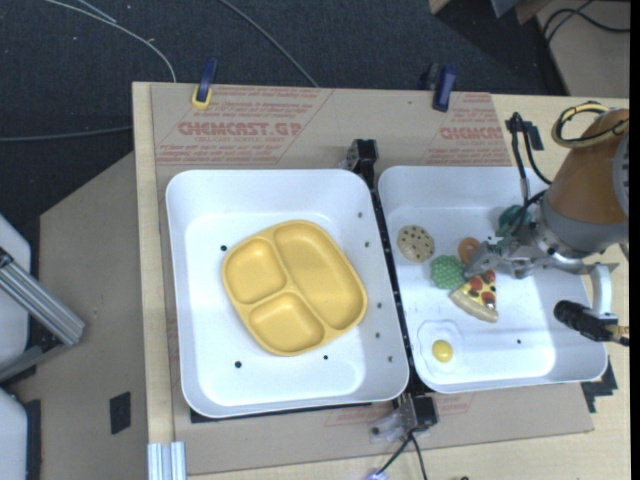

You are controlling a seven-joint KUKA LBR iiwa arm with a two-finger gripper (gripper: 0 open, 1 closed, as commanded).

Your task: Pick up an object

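The right bin (pixel 520 363) holds several toy foods. A round cookie (pixel 414 241) lies near its left wall, and a green piece (pixel 446 270) sits just below the cookie. A pizza slice (pixel 477 296) lies to the right of the green piece, and a small orange piece (pixel 469 248) sits above it. A fried egg (pixel 441 348) rests near the front left corner. My gripper (pixel 493 258) hangs low over the middle of the bin, just right of the orange piece and above the pizza slice. Nothing shows as lifted.
The left bin (pixel 200 208) carries a yellow divided plate (pixel 293 286). The grey arm with its orange band (pixel 585 193) covers the right bin's right side. Cables (pixel 520 138) run along the bin's back right. Blue clamps (pixel 442 86) hold the board's far edge.
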